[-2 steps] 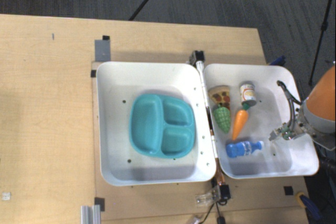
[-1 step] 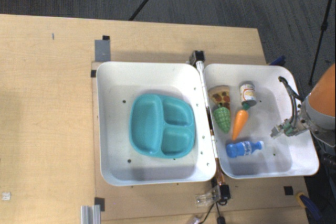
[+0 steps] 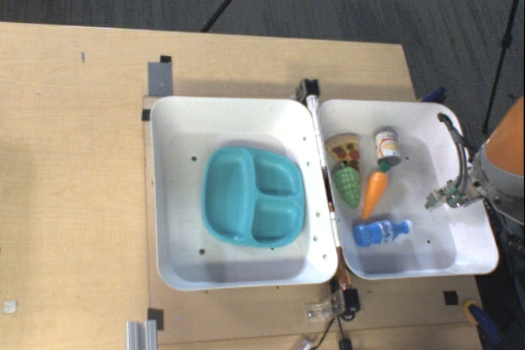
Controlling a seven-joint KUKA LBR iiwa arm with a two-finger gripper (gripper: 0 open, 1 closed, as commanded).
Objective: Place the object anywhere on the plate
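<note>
A teal plate (image 3: 253, 196) with three compartments lies in the left bin (image 3: 176, 176). The right bin (image 3: 426, 250) holds several toys: an orange carrot (image 3: 374, 191), a green ridged vegetable (image 3: 347, 184), a small can (image 3: 386, 146), a printed packet (image 3: 343, 150) and a blue bottle (image 3: 381, 232) lying on its side. My gripper (image 3: 447, 197) hangs over the right side of the right bin, to the right of the carrot and above the bottle, apart from both. I see nothing held in it.
The arm's orange band (image 3: 507, 145) stands at the right edge of the view. A metal divider (image 3: 321, 176) runs between the bins. Light wood bench (image 3: 74, 176) spreads to the left, and a cable (image 3: 455, 131) loops over the right bin's far corner.
</note>
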